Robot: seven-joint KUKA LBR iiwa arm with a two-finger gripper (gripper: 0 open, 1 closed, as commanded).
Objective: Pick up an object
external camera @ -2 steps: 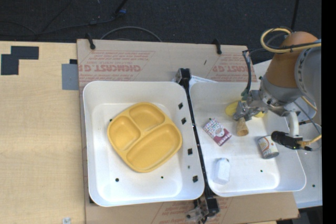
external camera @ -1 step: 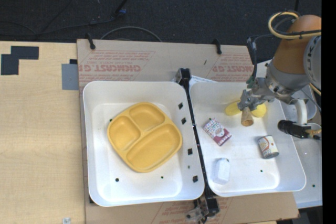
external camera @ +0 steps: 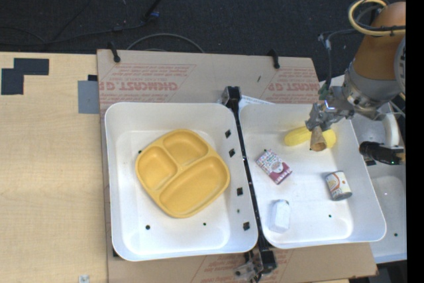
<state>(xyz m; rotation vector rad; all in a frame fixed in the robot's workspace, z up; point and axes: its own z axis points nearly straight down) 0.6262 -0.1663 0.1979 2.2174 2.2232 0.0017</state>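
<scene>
The right bin (external camera: 371, 225) carries every loose candidate for the pick, ordered here from its near edge to its far edge; a white packet (external camera: 280, 215) lies closest to the near edge, beside the divider (external camera: 244, 175) between the two bins; a small can (external camera: 338, 185) lies on its side toward the right edge, well apart from the packet, so either could be approached without disturbing the other. A red-and-white carton (external camera: 273, 166) lies tilted near the middle of the bin, on the divider side; a yellow banana-shaped object (external camera: 301, 136) lies farther back, toward the far edge.

The left bin (external camera: 126, 142) holds a yellow compartment tray (external camera: 183, 172), flat and roughly central; it is broad and shallow, and in judgement a poor fit for a two-finger pick.

The gripper (external camera: 320, 140) sits low over the far part of the right bin, directly at the right end of the yellow object; a brownish piece at its tip overlaps that object. The arm comes in from the right edge, which accounts for the approach from that side. The spread of the tool cannot be told from this slant, nor whether it has hold of anything; the yellow object appears to rest on the bin floor. The judged step is the descent or closing on the yellow object; the lift is not yet done.
</scene>
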